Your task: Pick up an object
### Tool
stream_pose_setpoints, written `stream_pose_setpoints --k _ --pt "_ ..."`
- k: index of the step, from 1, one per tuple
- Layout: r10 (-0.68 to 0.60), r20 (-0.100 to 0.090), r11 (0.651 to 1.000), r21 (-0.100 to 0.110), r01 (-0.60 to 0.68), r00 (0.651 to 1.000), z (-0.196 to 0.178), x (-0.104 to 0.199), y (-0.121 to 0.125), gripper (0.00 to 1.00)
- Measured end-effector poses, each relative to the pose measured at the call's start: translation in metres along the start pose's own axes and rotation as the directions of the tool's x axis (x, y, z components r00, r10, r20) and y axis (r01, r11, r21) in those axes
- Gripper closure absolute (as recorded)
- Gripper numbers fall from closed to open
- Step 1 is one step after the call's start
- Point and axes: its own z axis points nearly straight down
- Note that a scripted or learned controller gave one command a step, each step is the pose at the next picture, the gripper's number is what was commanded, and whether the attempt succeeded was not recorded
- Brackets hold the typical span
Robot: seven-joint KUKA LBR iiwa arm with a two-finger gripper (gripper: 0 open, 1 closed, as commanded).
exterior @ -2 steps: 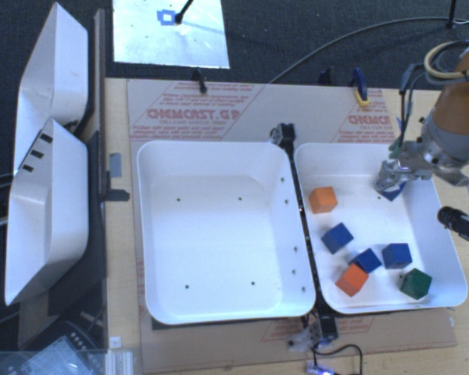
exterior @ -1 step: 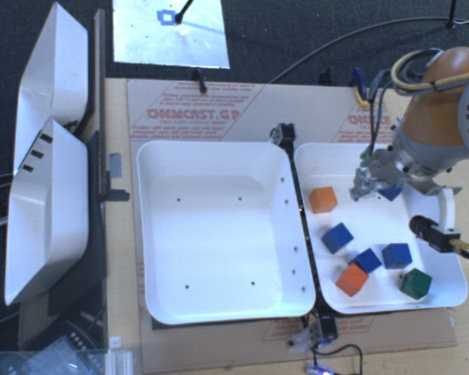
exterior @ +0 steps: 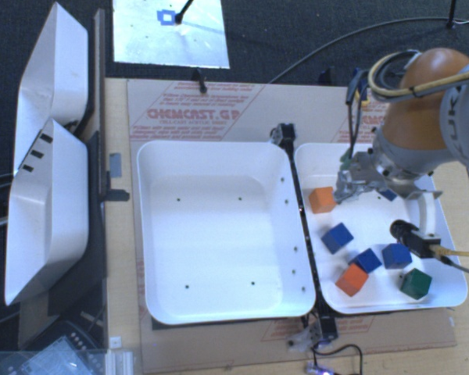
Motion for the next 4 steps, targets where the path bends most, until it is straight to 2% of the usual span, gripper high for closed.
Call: stream_pose_setpoints --k 2,3,4 --pt "0.001 0.000 1.000 0.001 -0.001 1.000 0.000 0.090 -0.023 1.00" --pt "-0.001 0.000 1.000 -0.001 0.001 1.000 -0.016 0.140 -0.037 1.00" --pt "0.004 0.001 1.000 0.000 -0.004 1.000 -0.015 0.137 -0.037 0.00"
